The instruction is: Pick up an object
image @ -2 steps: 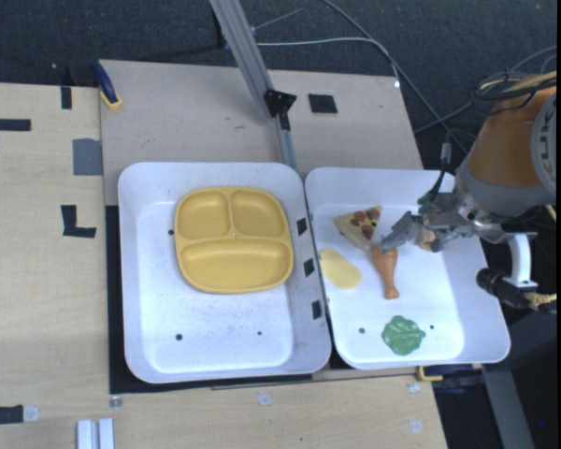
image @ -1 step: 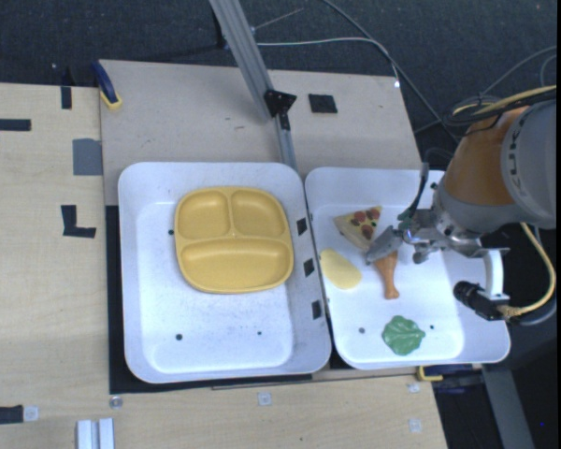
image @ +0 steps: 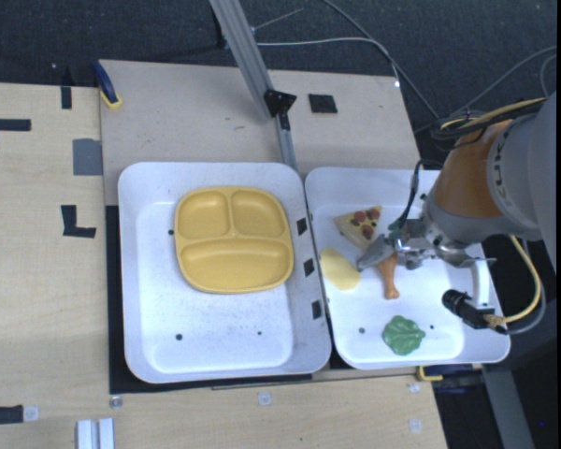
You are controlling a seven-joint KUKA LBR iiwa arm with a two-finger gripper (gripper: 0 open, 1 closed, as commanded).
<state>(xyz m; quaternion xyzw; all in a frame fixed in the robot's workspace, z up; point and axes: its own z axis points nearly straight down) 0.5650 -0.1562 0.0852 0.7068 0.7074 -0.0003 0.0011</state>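
The right bin (image: 355,187) holds a pizza slice (image: 359,224), a pale yellow round piece (image: 338,270), an orange drumstick-shaped piece (image: 389,277) and a green leafy piece (image: 403,335). My gripper (image: 385,251) hangs low over the middle of this bin, its tips between the pizza slice and the top of the orange piece. Nothing is visibly lifted.
The left bin (image: 150,344) carries a yellow divided plate (image: 234,238). A metal pole (image: 248,50) rises behind the bins. Cables run at the back right. The arm's orange band (image: 467,176) hangs over the right bin's far right edge.
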